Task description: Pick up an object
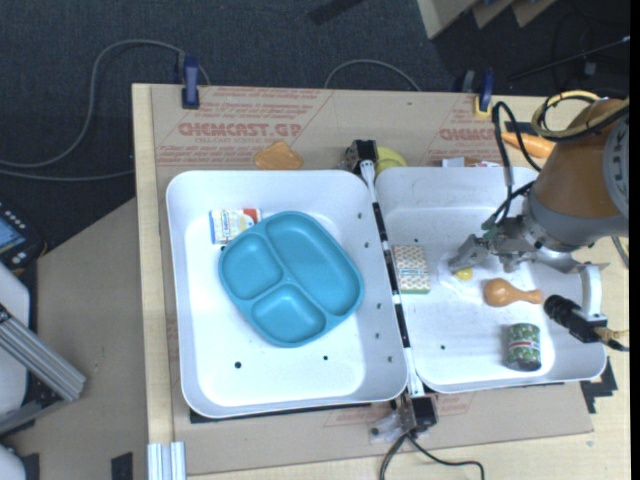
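The small yellow piece [463, 274] is seen on the floor of the white bin on the view's right [440, 193], near the middle of it, and the gripper [478, 255] is placed just above and beside it. Whether the claw is apart or together cannot be told, and nothing can be made out as held in it. The grey arm [575, 183], with its orange band, is reached in from the view's right over the far corner of that bin.

Three more things are laid in the same bin. A patterned sponge [411, 268] is set against the wall shared with the other bin. An orange-brown pear-shaped toy [505, 292] is laid on its side just beside the yellow piece, toward the view's right. A small green can [521, 346] is placed near the front corner, well apart from the sponge.

In the white bin on the view's left [200, 368], a blue divided plate [290, 276] is laid flat near the middle, and a small printed carton [232, 223] is touched by the plate's far edge.

Both bins are carried on a brown board [300, 113] printed with red lettering, to whose far edge two blue clamps [190, 80] are fixed.
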Controlling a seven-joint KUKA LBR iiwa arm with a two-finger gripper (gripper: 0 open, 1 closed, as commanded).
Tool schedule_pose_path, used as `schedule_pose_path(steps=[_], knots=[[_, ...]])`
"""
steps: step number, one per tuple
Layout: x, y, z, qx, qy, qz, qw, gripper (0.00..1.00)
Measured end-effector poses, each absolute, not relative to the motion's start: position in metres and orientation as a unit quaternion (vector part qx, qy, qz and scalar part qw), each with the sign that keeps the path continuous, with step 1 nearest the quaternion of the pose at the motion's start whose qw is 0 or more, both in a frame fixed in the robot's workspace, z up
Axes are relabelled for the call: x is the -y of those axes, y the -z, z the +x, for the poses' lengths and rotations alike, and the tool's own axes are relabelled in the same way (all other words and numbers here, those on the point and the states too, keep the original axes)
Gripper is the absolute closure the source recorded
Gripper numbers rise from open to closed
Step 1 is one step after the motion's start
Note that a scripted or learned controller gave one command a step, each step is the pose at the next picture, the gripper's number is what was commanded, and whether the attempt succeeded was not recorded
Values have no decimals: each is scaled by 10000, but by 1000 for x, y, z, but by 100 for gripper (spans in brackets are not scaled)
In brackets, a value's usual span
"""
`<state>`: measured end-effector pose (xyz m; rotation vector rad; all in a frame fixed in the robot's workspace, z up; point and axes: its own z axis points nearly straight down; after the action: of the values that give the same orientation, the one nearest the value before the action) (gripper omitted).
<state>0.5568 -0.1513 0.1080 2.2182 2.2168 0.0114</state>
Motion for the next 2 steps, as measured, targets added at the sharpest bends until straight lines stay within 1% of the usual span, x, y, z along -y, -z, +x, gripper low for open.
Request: schedule_pose_path(steps=[1, 2], knots=[[164, -133, 546, -7069, -4, 7073, 14, 0], [155, -82, 537, -7071, 10, 7071, -26, 0]])
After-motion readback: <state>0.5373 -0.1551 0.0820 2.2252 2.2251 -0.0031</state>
